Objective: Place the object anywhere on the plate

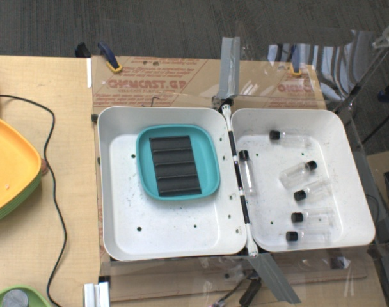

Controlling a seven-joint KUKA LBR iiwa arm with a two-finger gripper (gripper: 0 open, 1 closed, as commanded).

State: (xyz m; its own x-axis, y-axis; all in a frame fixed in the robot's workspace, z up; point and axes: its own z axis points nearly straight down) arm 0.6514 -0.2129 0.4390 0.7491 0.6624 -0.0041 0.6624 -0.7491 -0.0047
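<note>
**Pick not yet begun: vials waiting in the right bin**

Nearest the camera, a clear vial with a black cap [291, 236] is lying by the near wall of the right bin [348, 146]. Five more capped vials [300, 195] are being kept in that bin; one of them [244, 166] is lying along the divider between the bins. Which of them is meant as the object cannot be told. The teal plate [145, 165] is sitting in the left bin [118, 216], and its middle is being taken up by a dark ribbed insert [175, 165]; no vial is resting on it.

The first step, the grasp, is judged to be pending. One vial is being called for next: gripped across its body, lifted over the divider, and set down on the plate.

Further out, yellow dishes [9, 171] and a black cable [54, 190] are lying on the wooden bench [66, 107].
</note>
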